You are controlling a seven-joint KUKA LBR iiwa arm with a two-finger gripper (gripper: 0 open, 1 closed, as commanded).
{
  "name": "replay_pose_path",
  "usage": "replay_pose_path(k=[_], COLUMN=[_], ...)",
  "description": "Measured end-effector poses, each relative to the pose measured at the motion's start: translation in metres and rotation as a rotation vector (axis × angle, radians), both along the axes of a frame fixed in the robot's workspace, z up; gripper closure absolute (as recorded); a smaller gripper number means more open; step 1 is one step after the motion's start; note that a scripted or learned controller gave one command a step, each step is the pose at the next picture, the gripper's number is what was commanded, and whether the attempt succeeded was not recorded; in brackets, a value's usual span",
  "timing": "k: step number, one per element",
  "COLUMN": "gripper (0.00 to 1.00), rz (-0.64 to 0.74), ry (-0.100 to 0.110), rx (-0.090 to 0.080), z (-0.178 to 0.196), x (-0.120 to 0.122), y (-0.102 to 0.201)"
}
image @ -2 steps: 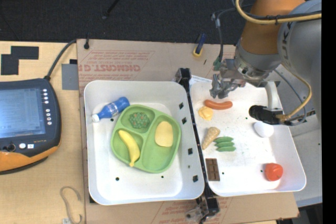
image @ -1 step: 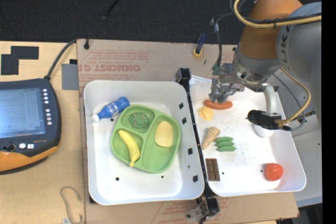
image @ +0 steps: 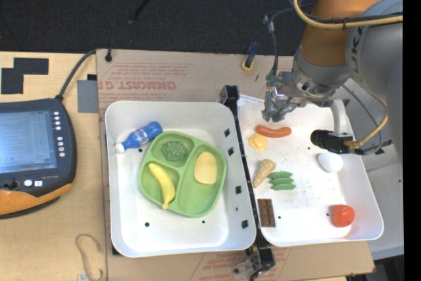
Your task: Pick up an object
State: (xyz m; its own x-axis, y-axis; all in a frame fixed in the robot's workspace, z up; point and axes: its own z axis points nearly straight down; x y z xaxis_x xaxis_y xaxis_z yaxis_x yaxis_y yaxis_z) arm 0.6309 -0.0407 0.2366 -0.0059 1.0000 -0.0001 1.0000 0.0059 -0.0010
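While two bins (image: 125,233) sit, one sausage (image: 273,131) shows.

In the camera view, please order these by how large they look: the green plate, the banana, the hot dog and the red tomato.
Largest to smallest, as they look:
1. green plate
2. banana
3. hot dog
4. red tomato

The banana and hot dog are close in length, so their order is not certain.

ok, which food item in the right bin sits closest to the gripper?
The orange-red sausage, lying just below the gripper at the bin's far left. The yellow piece, cone and green pods lie further down.
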Motion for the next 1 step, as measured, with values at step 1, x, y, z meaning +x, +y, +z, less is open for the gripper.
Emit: replay_pose_path(k=[1], gripper=[1.0], rz=[-0.005], ry=[0.003], rx=[0.0], z=[-0.0157], x=[-0.0053], y=[0.0082])
